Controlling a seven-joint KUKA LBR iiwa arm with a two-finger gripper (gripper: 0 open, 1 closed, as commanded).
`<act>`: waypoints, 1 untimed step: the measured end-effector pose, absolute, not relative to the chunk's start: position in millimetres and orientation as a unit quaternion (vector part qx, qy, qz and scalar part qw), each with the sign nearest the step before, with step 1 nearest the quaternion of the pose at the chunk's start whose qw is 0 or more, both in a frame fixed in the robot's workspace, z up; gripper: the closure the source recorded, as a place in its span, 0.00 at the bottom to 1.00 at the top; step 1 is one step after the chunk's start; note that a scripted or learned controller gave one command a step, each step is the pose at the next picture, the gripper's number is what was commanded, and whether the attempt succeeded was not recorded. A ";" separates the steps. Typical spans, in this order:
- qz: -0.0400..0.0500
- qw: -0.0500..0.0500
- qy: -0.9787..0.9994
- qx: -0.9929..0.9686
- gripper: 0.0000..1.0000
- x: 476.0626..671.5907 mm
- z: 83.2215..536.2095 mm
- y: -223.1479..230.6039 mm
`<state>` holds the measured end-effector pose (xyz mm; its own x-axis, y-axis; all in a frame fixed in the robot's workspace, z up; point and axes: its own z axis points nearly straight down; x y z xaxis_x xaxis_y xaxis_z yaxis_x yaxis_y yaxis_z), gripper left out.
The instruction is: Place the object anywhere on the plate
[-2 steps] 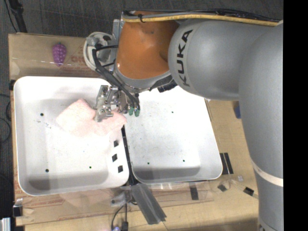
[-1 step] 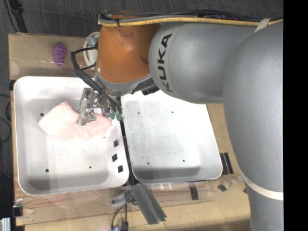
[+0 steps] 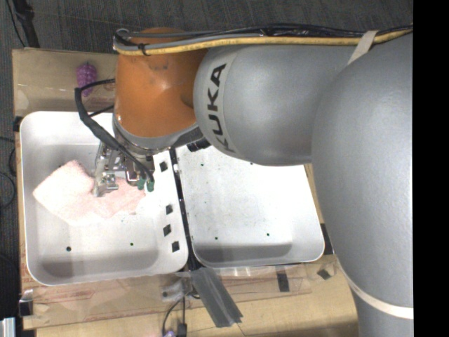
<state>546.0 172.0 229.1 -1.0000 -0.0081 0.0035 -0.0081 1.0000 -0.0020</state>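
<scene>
At the upper left of the frame a small purple object (image 3: 85, 74) sits on the wooden bench (image 3: 42, 69), outside both bins and well apart from the work.

Below it, the left bin (image 3: 42, 258) holds a pale pink, flat, crumpled-looking thing (image 3: 66, 192) lying in its upper-left part; it looks like a soft cloth or a thin plate, and I cannot tell which. If it is the plate, it lies where the arm can reach it from above.

The gripper (image 3: 116, 177) hangs low over the right edge of that pink thing, its metal fingers pointing down, probably because the program has brought it there to set something down or pick something up. How far apart the fingers stand cannot be made out, and nothing can be seen between them. The task's object cannot be picked out with any certainty.

Further right, the arm's orange band (image 3: 151, 93) and grey KUKA link (image 3: 280, 97) cover the upper part of the right bin (image 3: 252, 244), whose visible floor is bare white.
</scene>
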 end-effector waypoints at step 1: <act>0.001 0.002 -1.000 0.004 0.00 546.1 229.2 171.8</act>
